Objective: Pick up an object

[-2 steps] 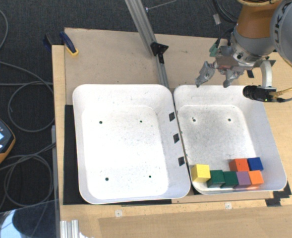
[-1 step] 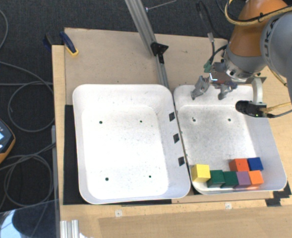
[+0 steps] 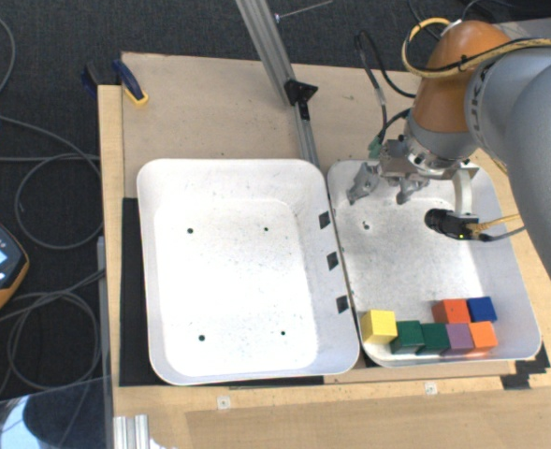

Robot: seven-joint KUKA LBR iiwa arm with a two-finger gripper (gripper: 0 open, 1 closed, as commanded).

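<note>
Overhead slanted view of the counter (image 3: 256, 101) carrying two shallow white bins. The left bin (image 3: 163, 251) occupies the centre of the frame; the right bin (image 3: 415, 269) lies beside it. The end effector (image 3: 384, 187) hangs over the upper part of the right bin with its fingers spread apart and nothing between them. A cluster of coloured blocks (image 3: 434, 327) rests in the lower right corner of the right bin, well apart from the end effector: yellow, green, purple, orange, red and blue, touching one another.
</note>
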